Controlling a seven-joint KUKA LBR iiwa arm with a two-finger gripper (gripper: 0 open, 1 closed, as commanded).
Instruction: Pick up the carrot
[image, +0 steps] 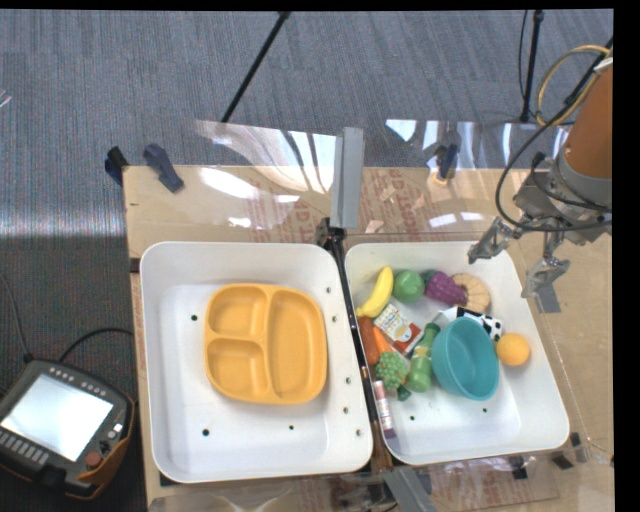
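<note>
**Carrot lying against the right bin's left wall, gripper spread above the far corner**

Two shallow white plastic bins are seen side by side: the left bin (165, 440) bears a yellow three-compartment plate (266, 342), and the right bin (540, 415) holds a heap of toy food. A teal plastic bowl (468, 358) lies tilted among the heap, with a small orange ball (513, 349) just beside it. The two-finger gripper (520, 257) is held above the right bin's far right corner, its fingers spread wide with nothing between them. The orange toy carrot (370, 342) lies near the right bin's left wall, its long axis running roughly from far to near. Its near end is covered by a green toy broccoli (392, 369), so which end is the tip cannot be made out.
</note>
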